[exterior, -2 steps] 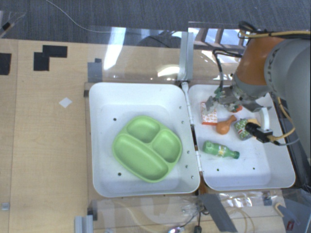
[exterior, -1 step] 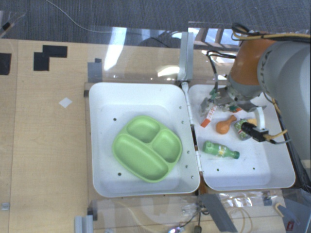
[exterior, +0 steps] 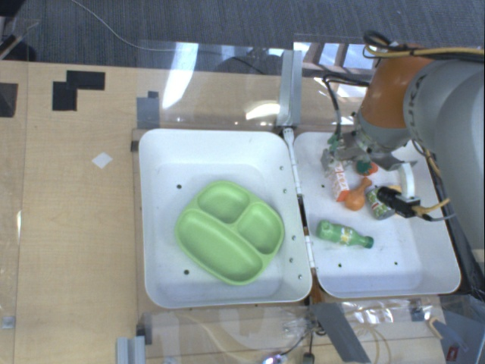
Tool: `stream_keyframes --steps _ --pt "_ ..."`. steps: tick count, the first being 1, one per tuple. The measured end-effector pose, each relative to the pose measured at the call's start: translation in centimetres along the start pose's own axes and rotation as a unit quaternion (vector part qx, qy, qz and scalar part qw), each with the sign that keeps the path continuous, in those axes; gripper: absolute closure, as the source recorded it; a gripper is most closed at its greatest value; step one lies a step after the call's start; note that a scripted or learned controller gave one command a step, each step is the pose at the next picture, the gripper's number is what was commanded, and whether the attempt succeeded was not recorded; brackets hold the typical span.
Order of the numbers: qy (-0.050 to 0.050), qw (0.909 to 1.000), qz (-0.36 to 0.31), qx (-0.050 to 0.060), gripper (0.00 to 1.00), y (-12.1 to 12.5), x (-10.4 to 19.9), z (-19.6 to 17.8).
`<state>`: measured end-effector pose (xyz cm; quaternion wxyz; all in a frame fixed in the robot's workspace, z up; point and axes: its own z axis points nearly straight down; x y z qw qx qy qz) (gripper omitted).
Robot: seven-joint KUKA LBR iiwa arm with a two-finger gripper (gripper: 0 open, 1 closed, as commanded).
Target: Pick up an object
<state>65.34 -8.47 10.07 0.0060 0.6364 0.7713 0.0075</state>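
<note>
In the right bin (exterior: 394,268), my gripper (exterior: 347,156) hangs low over a cluster of small objects near the bin's upper left. Just beneath it lie a white tube with red print (exterior: 339,181) and an orange carrot-like piece (exterior: 353,197). A small dark green can (exterior: 378,204) rests to the right of them. A green bottle (exterior: 344,235) lies on its side, apart from the cluster and nearer the front. Nothing is visibly held.
The left bin (exterior: 163,279) holds a light green divided plate (exterior: 229,232). A metal divider (exterior: 290,97) stands between the two bins at the back. The arm's grey body and orange band (exterior: 394,82) cover the right bin's upper right, with cables trailing there.
</note>
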Motion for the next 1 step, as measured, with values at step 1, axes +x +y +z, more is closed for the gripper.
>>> stream_keyframes --steps 1 --pt "0.001 0.9867 -0.162 0.007 1.00 -3.21 7.12 -8.43"
